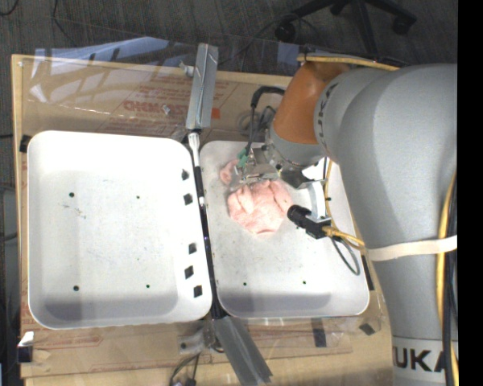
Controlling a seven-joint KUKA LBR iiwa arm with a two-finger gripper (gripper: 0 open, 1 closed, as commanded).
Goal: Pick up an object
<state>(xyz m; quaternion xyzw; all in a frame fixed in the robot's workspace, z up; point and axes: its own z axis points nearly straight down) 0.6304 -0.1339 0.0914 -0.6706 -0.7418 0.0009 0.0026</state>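
Camera view: grey arm reached from right into right bin (338, 300); gripper (256, 170) sat low over upper edge of pink crumpled object (258, 204), near bin's far wall. Left bin (105, 308) alongside. Good pick likely needed centred, deep bite into soft mass, straight lift

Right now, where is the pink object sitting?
In the camera view the pink object lies in the right bin, in its upper part near the divider between the bins, directly under the end effector.
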